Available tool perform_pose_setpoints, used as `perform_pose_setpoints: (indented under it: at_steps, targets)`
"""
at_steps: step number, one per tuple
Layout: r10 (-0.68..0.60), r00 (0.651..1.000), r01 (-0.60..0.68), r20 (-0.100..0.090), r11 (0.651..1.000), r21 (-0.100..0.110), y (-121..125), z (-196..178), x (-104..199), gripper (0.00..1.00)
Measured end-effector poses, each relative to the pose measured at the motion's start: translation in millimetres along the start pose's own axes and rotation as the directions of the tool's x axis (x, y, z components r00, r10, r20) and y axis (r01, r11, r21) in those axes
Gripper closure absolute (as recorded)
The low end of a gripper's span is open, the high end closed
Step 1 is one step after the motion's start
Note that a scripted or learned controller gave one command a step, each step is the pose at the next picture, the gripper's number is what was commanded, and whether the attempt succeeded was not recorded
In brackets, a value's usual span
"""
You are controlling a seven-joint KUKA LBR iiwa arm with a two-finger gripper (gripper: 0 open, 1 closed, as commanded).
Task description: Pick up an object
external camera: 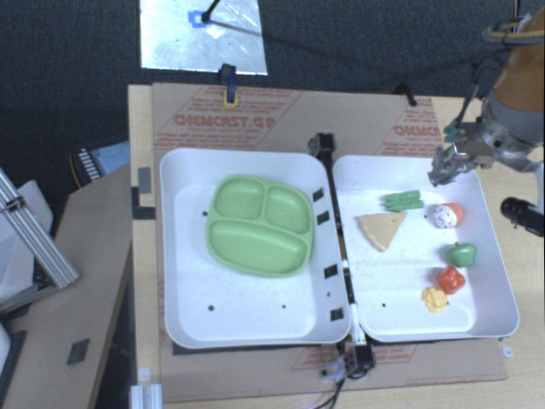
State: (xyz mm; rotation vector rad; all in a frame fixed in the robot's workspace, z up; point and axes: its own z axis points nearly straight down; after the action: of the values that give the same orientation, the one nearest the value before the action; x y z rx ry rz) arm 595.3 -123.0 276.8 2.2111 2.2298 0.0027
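claw (443, 170) above right bin (485, 313) far edge; green plate (260, 226) in left bin (183, 228)

1. One fixed camera looked down at a slant from above the worktop (281, 109).
2. It stood well back, taking in both white bins (183, 228) and the worktop's far edge.
3. The arm (515, 100) entered from the frame's right.

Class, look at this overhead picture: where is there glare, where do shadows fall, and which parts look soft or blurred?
Camera view: strong glare on the shiny sheet at top; soft, even light on the white bins, with faint shadows beside the green tray and the toys; the gripper and arm at right look slightly blurred; the whole picture is rather grainy.
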Motion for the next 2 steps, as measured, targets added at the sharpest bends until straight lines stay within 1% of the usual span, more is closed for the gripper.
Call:
perform_pose_setpoints:
  at_steps: [1,2]
  targets:
    - [-0.001,1.000,0.001,0.000,1.000,-0.001,18.4,10.2,48.5,1.00]
    - [0.001,1.000,-0.001,0.000,1.000,-0.001,33.5,12.8,95.8,1.00]
